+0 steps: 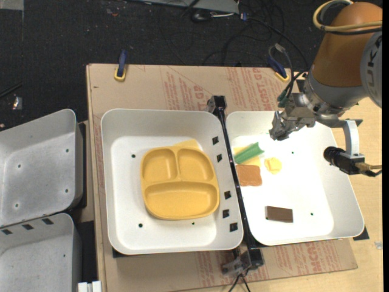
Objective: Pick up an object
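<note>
The right bin [328, 187] holds a green block [248, 152], a small yellow piece [273, 165], an orange-brown square [249, 175] and a dark brown block [279, 214]. My gripper [279, 132] hangs over the bin's back edge, up and to the right of the green block, a little above the floor of the bin. Nothing shows between its fingers. The green, yellow and orange pieces lie close together near the bin's left wall.
The left bin [121, 163] bears a yellow divided tray [180, 184]. A black divider with clips [228, 175] runs between the bins. Grey lids [36, 163] lie off the bench at the left. Blue clamps [121, 66] hold the board's back edge.
</note>
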{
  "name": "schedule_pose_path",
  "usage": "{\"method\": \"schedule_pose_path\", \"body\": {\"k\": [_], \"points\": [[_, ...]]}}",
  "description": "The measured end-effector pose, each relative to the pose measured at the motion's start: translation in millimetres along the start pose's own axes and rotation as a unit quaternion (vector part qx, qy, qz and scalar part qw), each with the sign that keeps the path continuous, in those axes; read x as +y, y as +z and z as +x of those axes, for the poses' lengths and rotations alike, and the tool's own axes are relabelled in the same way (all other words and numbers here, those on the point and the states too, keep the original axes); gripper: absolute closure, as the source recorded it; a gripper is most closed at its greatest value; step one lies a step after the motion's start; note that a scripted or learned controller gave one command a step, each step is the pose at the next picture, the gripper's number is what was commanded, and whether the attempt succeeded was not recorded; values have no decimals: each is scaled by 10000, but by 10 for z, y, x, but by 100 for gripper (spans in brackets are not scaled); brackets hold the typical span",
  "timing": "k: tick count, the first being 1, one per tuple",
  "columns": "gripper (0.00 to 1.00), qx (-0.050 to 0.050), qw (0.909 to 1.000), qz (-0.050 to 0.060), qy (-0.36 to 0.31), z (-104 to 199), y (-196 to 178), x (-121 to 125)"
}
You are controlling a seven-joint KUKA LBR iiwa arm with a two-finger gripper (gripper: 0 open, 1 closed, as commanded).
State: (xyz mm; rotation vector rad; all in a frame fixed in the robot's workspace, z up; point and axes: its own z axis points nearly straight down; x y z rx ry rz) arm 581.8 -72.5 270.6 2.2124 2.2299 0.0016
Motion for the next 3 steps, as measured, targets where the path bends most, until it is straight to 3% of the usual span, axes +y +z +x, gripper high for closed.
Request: {"method": "schedule_pose_path", "body": {"k": [3], "points": [[100,0,10000,3,2,1562,376,282]]}}
